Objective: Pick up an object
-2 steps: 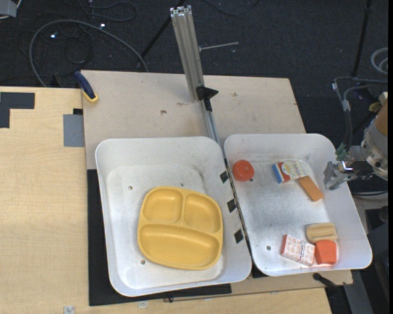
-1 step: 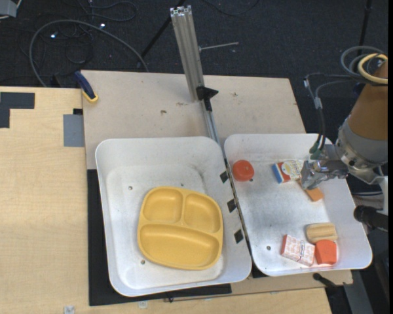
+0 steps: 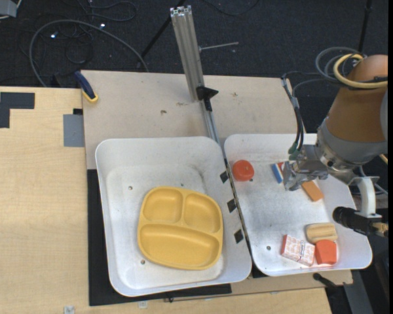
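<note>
With its finger state impossible to tell, the gripper [image 3: 300,177] hangs between a blue-and-red packet [image 3: 278,172] and an orange block [image 3: 312,190], so a closing grasp could nudge both and catch neither.

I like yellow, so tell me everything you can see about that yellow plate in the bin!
The yellow plate looks like smooth plastic, a rounded square with three sections: two small ones on the far side and one long one nearer the camera. Nothing lies in them. It lies flat, slightly turned, on the floor of the left bin. Nothing else touches it.
</note>
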Robot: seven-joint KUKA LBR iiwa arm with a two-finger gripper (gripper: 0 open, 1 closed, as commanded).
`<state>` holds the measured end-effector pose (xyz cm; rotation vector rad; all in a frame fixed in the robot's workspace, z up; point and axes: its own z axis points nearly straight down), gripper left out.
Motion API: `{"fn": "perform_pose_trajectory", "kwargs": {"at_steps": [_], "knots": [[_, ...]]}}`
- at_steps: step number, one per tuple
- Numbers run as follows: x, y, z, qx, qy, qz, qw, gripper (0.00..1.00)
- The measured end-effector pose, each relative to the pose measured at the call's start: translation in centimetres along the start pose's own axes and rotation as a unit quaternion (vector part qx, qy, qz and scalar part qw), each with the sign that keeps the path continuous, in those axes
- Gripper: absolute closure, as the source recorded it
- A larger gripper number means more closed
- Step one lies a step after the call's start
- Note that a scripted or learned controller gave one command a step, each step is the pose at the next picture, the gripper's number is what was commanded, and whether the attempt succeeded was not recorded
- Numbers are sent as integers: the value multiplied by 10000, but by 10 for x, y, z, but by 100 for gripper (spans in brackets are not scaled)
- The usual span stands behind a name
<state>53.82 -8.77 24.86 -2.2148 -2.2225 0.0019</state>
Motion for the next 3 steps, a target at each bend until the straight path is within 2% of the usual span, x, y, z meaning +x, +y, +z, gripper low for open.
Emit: {"fn": "perform_pose_trajectory", "kwargs": {"at_steps": [1,3], "knots": [[49,-10,14,6,3,-6,10000,100],[158,-32,2,-1,-2,-11,10000,100]]}}
